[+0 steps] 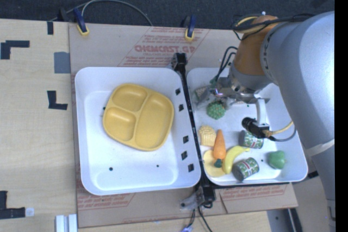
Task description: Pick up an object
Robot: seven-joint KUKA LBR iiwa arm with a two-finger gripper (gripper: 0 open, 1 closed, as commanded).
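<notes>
The arm comes in from the right w/ the orange band above the wrist, and the jaws point(211, 92) are down in the right bin point(288, 117), at its far left corner, close to the divider between the two bins. Can't tell if they're clenched or released, that end is just a dark blur from this angle.

Just on the near side of them sits a green broccoli point(216, 111), looks touching or almost, but I can't say it's between anything. Rest of the right bin, going nearer: a corn cob point(206, 135) by the left wall, a carrot point(219, 144) right beside it, a banana point(232, 157) curving under the carrot, and something flat and yellow under those, can't make out what. Two cans: one point(252, 140) mid bin w/ a green label, the other point(246, 167) at the near edge touching the banana tip. A green pepper point(277, 159) is in the near right corner, apart from the rest.

Left bin point(89, 133) has a yellow divided plate point(138, 116), sitting toward the far side, three compartments, tilted a bit.

Both bins rest on a cardboard sheet point(157, 46) clamped to the worktop point(27, 133) at the far edge.
</notes>
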